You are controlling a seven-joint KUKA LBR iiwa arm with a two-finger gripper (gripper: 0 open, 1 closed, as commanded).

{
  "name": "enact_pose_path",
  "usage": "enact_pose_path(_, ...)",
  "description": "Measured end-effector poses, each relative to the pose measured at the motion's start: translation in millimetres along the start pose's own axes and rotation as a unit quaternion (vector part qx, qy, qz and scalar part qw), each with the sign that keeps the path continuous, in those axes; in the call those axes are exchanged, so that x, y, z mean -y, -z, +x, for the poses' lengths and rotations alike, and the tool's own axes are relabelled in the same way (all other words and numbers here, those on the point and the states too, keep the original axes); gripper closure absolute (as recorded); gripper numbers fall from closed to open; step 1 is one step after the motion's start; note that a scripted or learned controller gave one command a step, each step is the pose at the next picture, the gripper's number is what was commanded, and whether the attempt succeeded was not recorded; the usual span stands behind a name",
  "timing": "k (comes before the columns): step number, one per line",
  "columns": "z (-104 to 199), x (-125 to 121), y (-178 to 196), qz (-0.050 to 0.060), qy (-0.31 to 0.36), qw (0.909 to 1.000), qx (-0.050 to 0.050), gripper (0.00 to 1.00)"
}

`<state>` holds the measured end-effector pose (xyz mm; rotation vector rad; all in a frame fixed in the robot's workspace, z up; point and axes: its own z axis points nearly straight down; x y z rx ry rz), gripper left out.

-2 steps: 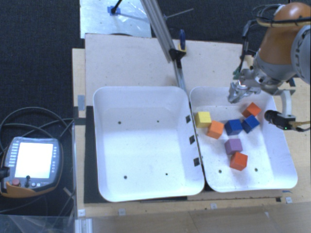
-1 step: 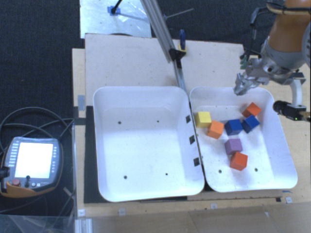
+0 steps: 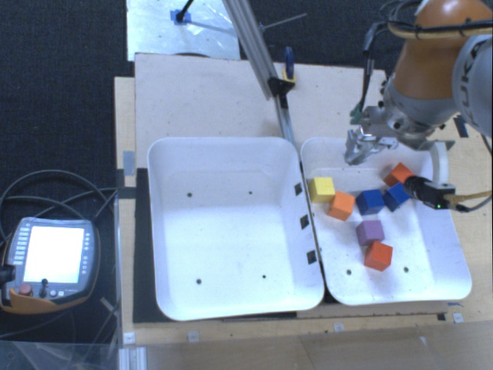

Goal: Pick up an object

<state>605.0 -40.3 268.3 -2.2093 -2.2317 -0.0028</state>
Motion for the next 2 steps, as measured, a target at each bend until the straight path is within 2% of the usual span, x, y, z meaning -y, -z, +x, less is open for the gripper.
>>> enact_pose_path(1,52,29,-8,0.001,0.000,1.0000,0.000,1.00)
enact_pose_path(2,101,48,-5,0.000,0.001,1.0000,0.000,1.00)
